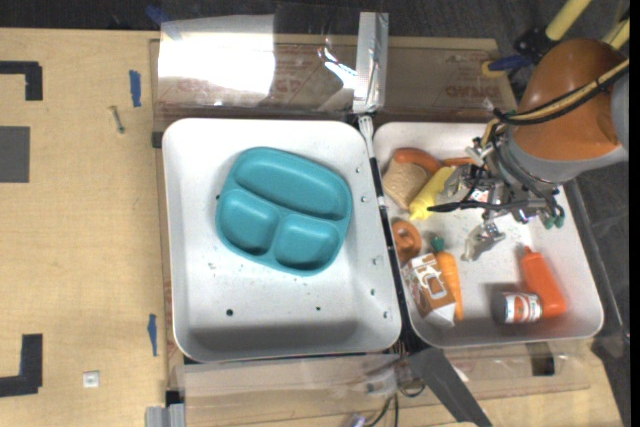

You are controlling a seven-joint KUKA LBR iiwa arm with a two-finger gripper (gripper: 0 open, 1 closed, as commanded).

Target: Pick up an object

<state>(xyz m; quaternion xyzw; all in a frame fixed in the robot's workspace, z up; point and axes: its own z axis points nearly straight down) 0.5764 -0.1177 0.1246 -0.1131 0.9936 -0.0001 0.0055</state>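
A: Tan desk (pixel 70 245) with two white bins, dark carpet behind. Left bin (pixel 190 305) has a teal divided plate (pixel 283 208), right bin (pixel 580 315) has the clutter. Where's the tool?

B: tool (pixel 490 233) hangs low over the middle of the right bin, under the orange band of the arm (pixel 565 110). Can't tell its state, wires and metal bits blur together there

A: Holding anything?

B: nothing visibly held. Candidates: orange bottle (pixel 541 279) and a small can (pixel 520 308) near the front right, carrot (pixel 451 281) beside a small carton (pixel 428 283), yellow piece (pixel 432 192) leaning on a tan bread-like lump (pixel 405 180) at the back

A: Best way to do the pick?

B: my call: take the orange bottle, it lies just right of the tool with white floor showing on its left and right. Come straight down, close across its narrow width, lift slow. Carrot and carton touch each other, risk of pinching both or nudging one away

A: What's unclear?

B: the arm covers the bin's back right corner, whatever lies there is hidden. Orange ring-like thing (pixel 406 237) by the divider is too small to name. Clear plastic sheet (pixel 270 65) behind the bins glares white, can't read what's under it
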